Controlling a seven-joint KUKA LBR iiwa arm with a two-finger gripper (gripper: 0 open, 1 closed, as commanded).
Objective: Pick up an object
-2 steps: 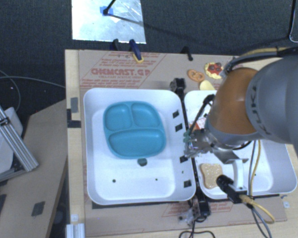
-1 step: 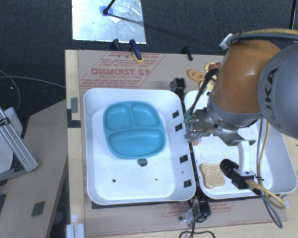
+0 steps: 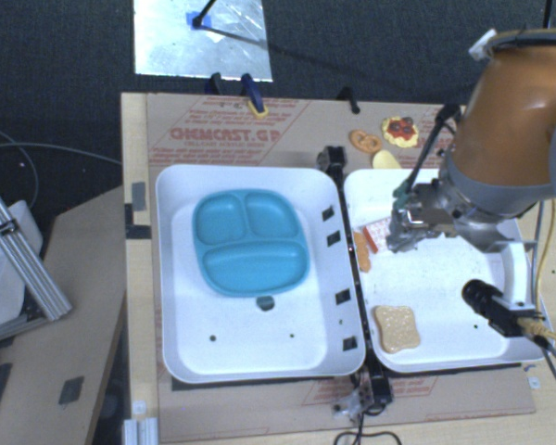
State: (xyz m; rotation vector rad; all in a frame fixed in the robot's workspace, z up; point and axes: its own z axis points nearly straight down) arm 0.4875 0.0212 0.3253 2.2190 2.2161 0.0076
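Two white bins sit side by side on the bench (image 3: 213, 119), and the claw (image 3: 403, 239) hangs low over the right bin (image 3: 445, 350), near its left wall. Whether it is clenched or released cannot be told; nothing shows between its tips. Just left of the claw lies an orange carrot-like stick (image 3: 362, 251). A slice of toast (image 3: 397, 328) lies below it, apart. Far to its left, the left bin (image 3: 250, 355) holds a blue divided plate (image 3: 250, 241).
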